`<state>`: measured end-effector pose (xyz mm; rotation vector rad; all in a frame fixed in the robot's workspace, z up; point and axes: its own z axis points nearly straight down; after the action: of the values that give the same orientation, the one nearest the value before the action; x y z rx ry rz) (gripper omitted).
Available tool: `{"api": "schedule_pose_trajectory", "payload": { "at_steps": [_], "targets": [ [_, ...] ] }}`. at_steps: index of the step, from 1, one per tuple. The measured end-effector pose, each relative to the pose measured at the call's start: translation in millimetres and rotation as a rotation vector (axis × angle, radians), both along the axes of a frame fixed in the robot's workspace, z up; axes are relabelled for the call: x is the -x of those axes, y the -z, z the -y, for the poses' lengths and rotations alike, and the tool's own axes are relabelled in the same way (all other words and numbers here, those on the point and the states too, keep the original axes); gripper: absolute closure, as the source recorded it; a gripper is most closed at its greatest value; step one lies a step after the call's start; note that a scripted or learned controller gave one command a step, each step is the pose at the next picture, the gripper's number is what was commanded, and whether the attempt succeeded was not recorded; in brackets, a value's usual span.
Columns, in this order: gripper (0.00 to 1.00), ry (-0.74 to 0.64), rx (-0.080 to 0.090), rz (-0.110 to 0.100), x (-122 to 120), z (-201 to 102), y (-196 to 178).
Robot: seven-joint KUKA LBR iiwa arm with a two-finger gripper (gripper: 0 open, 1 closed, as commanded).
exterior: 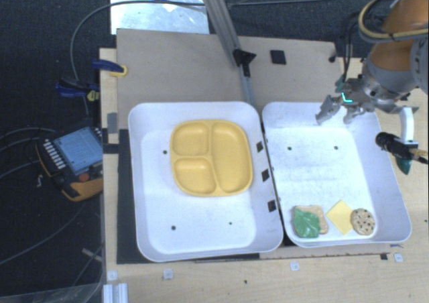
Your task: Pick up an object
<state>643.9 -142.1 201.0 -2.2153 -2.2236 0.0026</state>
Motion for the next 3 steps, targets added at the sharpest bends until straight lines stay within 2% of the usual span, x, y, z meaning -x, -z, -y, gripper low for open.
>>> {"api": "schedule_pose_trajectory", "payload": {
  "at_steps": [1, 3],
  "targets": [
    [0.0, -0.001, 0.001, 0.005, -1.3, 0.0, -2.5],
    [0.0, -0.004, 0.002, 0.004, -18.3, 3.1, 104.3]
  ]
}}
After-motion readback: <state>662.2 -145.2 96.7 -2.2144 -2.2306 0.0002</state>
